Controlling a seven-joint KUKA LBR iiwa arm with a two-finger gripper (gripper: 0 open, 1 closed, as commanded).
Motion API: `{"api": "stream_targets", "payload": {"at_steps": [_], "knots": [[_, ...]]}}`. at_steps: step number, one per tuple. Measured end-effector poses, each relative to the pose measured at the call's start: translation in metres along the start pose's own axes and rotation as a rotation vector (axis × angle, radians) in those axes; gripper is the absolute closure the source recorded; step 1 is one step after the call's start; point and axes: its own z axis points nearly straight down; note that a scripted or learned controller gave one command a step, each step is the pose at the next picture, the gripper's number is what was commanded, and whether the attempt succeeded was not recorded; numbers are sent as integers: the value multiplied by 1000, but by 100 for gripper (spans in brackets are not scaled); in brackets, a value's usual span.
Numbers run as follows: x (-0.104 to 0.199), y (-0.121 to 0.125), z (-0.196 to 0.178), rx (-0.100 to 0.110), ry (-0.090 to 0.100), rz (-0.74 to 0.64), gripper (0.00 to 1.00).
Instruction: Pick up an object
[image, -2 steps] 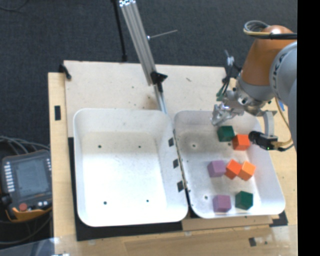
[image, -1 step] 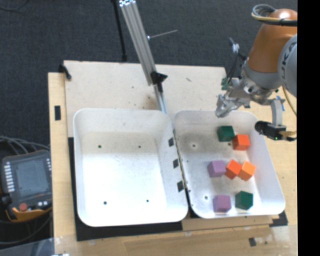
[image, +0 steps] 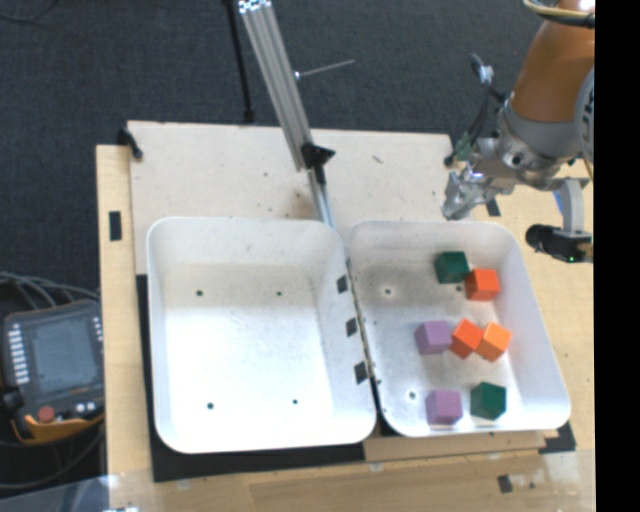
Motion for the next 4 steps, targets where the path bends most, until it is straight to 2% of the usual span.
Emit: {"api": "stream_targets", "payload": {"at_steps": [1,4], "knots": [[50,-23,-4,6,2,-2,100],[194,-92,44,8,2,-3,100]]}}
